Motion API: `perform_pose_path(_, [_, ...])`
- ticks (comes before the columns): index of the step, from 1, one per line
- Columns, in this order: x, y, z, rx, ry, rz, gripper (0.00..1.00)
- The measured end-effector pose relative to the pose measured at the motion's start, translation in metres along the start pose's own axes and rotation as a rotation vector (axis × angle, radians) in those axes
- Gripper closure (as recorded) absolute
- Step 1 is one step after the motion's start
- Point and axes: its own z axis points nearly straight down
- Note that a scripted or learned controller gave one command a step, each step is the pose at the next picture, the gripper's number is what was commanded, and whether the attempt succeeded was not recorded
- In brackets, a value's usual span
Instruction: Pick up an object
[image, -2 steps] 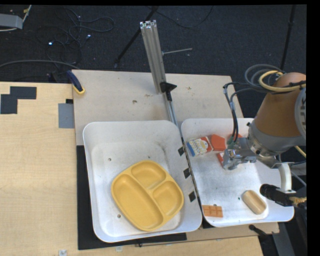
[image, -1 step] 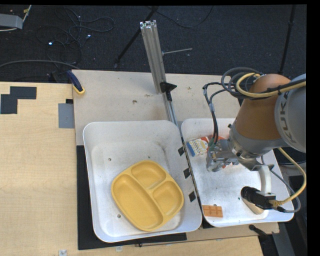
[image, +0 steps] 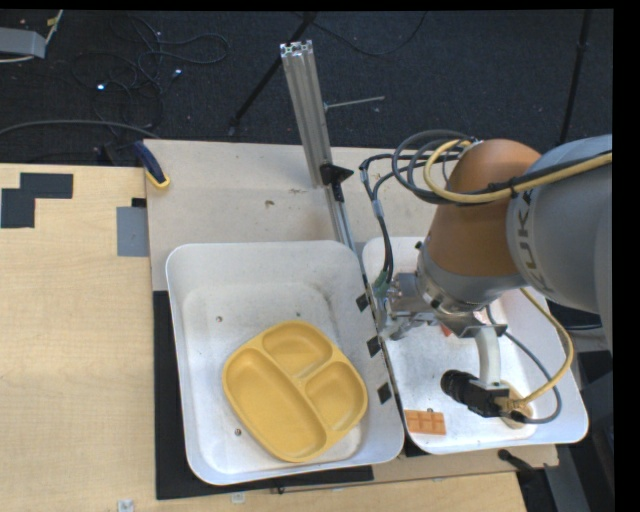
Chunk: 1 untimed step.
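Camera view: a small orange tile (image: 425, 422), flat and marked with a grid of squares, lies in the near left corner of the right bin (image: 560, 420), close to the wall that this bin shares with its neighbour. A yellow divided plate (image: 293, 389) with three compartments lies flat in the left bin (image: 200, 262), set on a diagonal toward that bin's near right part, with its rim close to the shared wall. The claw (image: 400, 315) hangs over the left edge of the right bin, just beside the shared wall. The tile lies nearer the front edge than the claw and apart from it. The plate lies to the claw's left, across the wall, and is likewise untouched. The wrist hides the claw's tip, so whether it is open or closed cannot be told, and nothing is seen in its grip. The arm (image: 490, 230) enters from the right, its orange band above the right bin. Both bins rest on the table (image: 240, 190), where an aluminium post (image: 305, 110) stands behind them.
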Motion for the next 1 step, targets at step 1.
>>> perform_pose_path(1, [0.0556, 0.0085, 0.0083, 0.001, -0.001, 0.001, 1.00])
